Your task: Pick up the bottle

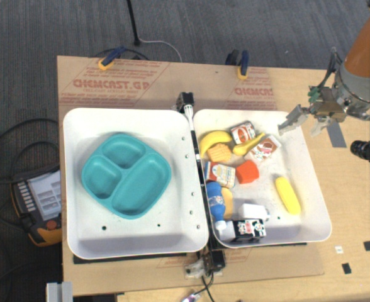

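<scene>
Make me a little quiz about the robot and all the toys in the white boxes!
1. True or false: the teal plate lies in the right bin.
2. Which is nearest the gripper: A) blue bottle, B) teal plate, C) red-and-white can?
3. What colour is the block in the middle of the toys?

Key: 1 false, it lies in the left bin. 2 C. 3 red-orange.

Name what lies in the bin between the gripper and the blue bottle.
In the camera view, the gripper hangs open over the right bin's upper right corner. Toward the bottle lie a red-and-white carton, an orange block and a small carton.
</scene>
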`<move>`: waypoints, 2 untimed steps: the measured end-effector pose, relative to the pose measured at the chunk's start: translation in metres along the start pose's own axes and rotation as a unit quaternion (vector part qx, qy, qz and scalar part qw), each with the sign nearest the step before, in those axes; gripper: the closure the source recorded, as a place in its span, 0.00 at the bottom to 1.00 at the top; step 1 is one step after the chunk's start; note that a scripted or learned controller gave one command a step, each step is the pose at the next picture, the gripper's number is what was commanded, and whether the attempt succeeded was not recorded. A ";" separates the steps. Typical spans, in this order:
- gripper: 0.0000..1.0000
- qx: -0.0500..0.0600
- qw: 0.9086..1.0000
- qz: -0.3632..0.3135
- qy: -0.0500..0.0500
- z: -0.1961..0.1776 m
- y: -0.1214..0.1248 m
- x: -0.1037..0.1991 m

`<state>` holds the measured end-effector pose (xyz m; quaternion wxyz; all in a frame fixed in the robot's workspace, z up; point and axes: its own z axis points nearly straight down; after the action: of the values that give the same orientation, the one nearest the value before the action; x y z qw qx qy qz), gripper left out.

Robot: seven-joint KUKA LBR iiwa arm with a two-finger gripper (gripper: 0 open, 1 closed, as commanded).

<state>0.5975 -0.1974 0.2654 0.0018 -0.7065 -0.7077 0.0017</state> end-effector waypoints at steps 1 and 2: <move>0.00 0.001 1.000 -0.016 0.000 0.038 -0.048 0.079; 0.00 0.002 0.979 0.205 0.000 0.085 -0.110 0.173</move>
<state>0.4863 -0.0243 0.1811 0.0029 -0.8364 -0.5481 0.0038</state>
